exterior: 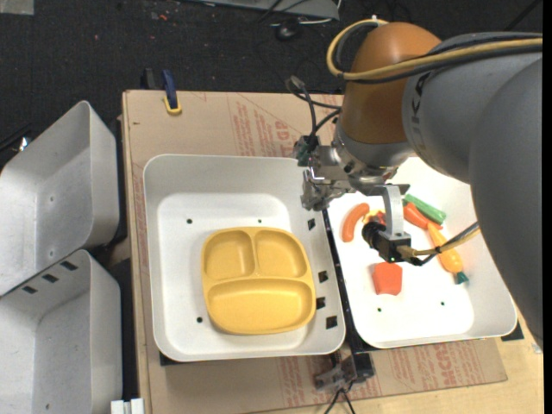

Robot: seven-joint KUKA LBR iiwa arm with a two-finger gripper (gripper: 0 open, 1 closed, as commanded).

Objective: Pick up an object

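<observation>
My gripper (332,184) hangs over the rim between the two bins, at the far left corner of the right bin (431,326). Just to its right in that bin lies a curved orange piece (354,221). Nearer the front sits a red-orange chunk (388,278). Toward the back right lie a green piece (425,207) and a small red-orange piece (416,217) side by side. A yellow-orange carrot with a green tip (451,258) rests further right. I see nothing held in the gripper.
The left bin (172,231) holds a yellow divided plate (257,280). The grey arm with its orange band (388,76) covers the back right of the view. Two pale grey trays (52,197) stand off the bench to the left.
</observation>
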